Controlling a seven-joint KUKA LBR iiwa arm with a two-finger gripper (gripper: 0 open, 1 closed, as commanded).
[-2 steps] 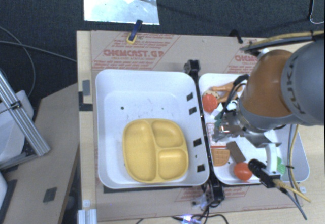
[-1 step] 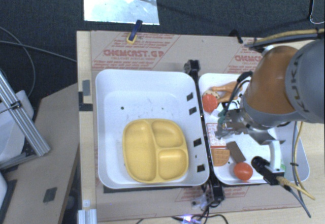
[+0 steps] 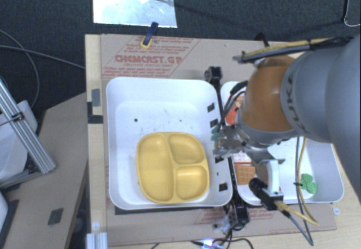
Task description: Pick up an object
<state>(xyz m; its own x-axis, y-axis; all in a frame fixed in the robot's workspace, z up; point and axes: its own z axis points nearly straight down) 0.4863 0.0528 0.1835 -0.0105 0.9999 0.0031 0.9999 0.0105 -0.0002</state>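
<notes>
a yellow plate (image 3: pixel 172 166) with three parts lies in the left white bin (image 3: pixel 121 129), near its front. the big grey arm (image 3: pixel 321 95) with its orange band (image 3: pixel 265 101) hangs over the right white bin (image 3: pixel 333 186) and hides most of it. a small green thing (image 3: pixel 307 182) peeks out by that bin's right side, too small to name. the hand (image 3: pixel 256 158) is under the arm, and one cannot tell if it holds anything. the tabletop (image 3: pixel 149 59) is brown card with red letters.

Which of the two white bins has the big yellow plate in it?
The left bin has it. The yellow divided plate lies in its near part. The right bin sits mostly under the arm, with a small green thing inside.
</notes>
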